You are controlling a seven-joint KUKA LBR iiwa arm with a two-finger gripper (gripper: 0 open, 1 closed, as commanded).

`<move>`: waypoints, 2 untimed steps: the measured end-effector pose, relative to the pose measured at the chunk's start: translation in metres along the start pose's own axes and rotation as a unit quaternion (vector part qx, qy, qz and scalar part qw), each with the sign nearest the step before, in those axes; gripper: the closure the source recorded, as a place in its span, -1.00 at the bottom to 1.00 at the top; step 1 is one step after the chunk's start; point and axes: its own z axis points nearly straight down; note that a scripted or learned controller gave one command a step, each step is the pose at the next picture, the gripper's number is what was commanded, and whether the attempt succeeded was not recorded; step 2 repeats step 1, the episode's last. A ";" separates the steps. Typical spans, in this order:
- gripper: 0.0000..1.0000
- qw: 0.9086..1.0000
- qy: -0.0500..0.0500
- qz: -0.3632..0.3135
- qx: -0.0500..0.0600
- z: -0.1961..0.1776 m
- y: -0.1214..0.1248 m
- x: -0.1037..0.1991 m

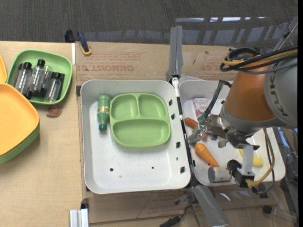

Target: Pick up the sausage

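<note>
A grey-and-orange arm (255, 98) leans in from the right over the right of 2 white bins (277, 171), its gripper (204, 129) low among scattered toy food, apparently lined up for a grab. What looks like the sausage (190, 122), a small reddish piece, lies near the bin's left wall, just beside the gripper; a carrot (207, 154) sits below. Whether the fingers are spread or pinched cannot be told. The left bin (94, 174) holds a green divided plate (140, 119) and a green bottle (102, 111).
</note>
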 end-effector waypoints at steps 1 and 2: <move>1.00 1.000 -0.001 0.003 0.001 -0.008 0.001 -0.002; 1.00 1.000 -0.001 0.003 0.001 -0.008 0.001 -0.002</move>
